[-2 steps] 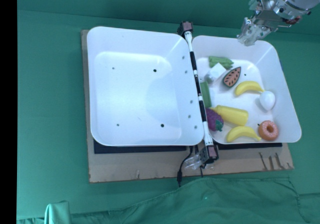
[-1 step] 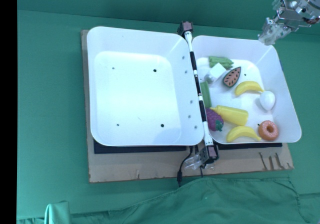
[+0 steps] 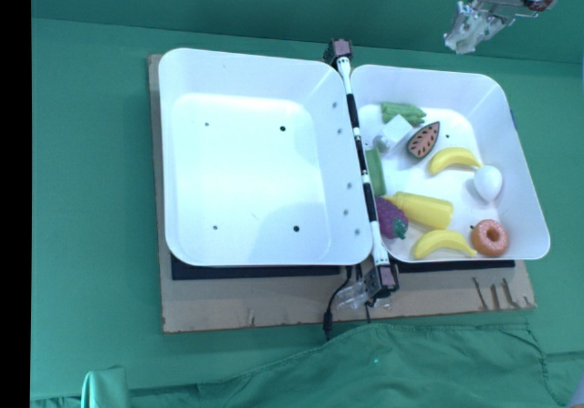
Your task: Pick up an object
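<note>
A: Near to far, quick. Right bin [image 3: 520, 137] holds everything: lower banana [image 3: 443, 245], donut [image 3: 490, 237], yellow bottle-like piece [image 3: 424, 209], purple grapes [image 3: 392, 217], white egg [image 3: 488, 182], upper banana [image 3: 453, 159], watermelon slice [image 3: 422, 140], green bits at the far end. Left bin [image 3: 182, 87] just bare floor.

B: Progress?

A: Nothing picked yet, I judge. Tool [image 3: 467, 35] hangs beyond the right bin's far rim, well apart from every item. Descent, grasp, lift all left.

B: Tool state?

A: Can't tell, too small and blurred. Arm cut off at the top right corner. White block by the green bits unclear.
</note>
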Available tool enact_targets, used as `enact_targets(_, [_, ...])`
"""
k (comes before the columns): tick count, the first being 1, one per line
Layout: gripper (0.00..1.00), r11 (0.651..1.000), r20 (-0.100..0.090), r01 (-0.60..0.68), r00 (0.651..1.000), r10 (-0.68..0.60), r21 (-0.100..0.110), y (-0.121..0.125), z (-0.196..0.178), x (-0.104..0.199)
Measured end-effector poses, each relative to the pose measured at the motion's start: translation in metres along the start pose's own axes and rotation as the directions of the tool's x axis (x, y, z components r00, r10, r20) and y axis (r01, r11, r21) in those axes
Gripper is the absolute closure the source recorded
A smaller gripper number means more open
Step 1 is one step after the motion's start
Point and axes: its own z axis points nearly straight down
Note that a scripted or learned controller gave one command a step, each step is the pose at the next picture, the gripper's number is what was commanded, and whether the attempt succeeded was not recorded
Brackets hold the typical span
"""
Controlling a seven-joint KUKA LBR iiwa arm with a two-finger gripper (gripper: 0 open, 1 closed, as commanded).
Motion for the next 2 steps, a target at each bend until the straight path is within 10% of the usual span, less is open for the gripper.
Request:
enact_targets(1, [0.0,1.0,0.001,-0.004,1.0,0.004,0.002,-0.002,-0.001,-0.002])
enact_targets(2, [1.0,1.0,0.004,-0.006,1.0,0.006,0.0,0.0,-0.011,-0.004])
